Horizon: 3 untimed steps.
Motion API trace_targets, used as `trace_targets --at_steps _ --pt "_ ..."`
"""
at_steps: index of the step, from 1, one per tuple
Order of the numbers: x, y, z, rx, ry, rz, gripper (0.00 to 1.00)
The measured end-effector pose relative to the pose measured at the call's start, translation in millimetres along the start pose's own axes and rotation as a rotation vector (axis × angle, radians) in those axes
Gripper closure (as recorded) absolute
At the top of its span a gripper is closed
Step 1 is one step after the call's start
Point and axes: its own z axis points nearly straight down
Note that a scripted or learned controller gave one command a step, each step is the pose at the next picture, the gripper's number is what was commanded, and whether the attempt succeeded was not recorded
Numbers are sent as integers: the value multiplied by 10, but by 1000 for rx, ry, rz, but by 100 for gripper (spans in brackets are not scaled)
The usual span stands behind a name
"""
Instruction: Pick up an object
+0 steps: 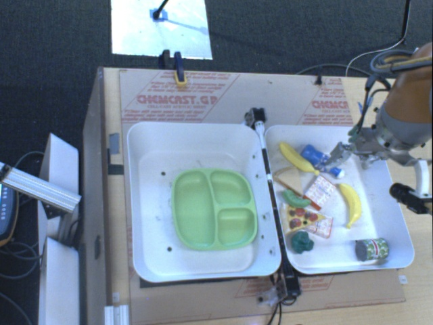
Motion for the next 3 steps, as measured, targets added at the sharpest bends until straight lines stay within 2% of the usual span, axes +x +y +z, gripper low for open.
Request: trace_targets --at_steps 1,2,3 --pt "-399 -146 663 2 0 2 0" --pt "-490 -234 976 -9 4 0 0" --pt "-490 -224 868 -12 3 -2 100"
